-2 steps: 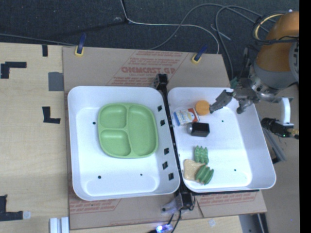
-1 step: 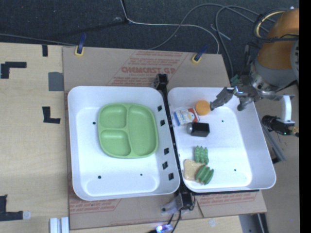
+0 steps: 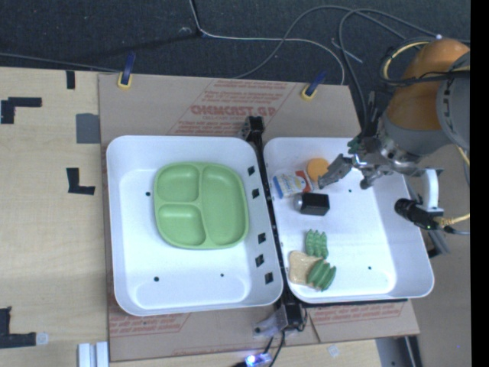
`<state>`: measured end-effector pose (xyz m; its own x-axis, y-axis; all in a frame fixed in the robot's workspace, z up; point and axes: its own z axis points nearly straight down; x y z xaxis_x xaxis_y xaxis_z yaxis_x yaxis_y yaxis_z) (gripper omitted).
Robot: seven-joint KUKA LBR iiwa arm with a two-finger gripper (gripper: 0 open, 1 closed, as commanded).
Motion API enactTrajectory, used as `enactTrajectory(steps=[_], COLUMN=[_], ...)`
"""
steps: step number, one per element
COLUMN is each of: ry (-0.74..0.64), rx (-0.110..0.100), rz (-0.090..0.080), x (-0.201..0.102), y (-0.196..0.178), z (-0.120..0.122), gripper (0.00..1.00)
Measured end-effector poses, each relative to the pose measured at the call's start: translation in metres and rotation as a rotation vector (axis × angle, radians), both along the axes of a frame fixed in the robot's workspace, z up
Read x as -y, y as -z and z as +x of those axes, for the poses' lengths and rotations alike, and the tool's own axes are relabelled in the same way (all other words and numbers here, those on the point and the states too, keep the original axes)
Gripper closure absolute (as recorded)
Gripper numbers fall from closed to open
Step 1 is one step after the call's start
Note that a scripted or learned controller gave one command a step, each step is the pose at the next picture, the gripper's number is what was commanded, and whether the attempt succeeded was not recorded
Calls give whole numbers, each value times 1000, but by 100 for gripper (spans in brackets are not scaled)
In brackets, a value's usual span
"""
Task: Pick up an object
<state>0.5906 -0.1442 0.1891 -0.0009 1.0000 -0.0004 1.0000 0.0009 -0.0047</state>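
Observation:
My gripper [image 3: 352,175] hangs over the upper part of the right bin [image 3: 382,281], open, with nothing between its fingers. The left finger [image 3: 333,173] points down-left toward an orange round object [image 3: 316,165] and ends just right of it. A black block [image 3: 313,202] lies below that finger. A white and blue packet [image 3: 289,183] rests against the bin's left wall. Lower in the bin lie a green ridged piece [image 3: 315,243], a second green piece [image 3: 323,275] and a beige piece [image 3: 300,266] that touches it.
The left bin [image 3: 130,228] bears a green divided plate [image 3: 202,205]. A black divider clamp [image 3: 255,127] sits between the bins at the top. Cables run across the dark surface behind the bench. The arm's orange band [image 3: 428,75] is at the upper right.

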Motion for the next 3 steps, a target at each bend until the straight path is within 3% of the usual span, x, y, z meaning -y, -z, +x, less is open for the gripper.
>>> enactTrajectory(steps=[2,3], ry=[0,-3], rx=[8,26], rz=[5,1], x=[3,3], y=[91,72], z=[-2,4], gripper=[0,100])
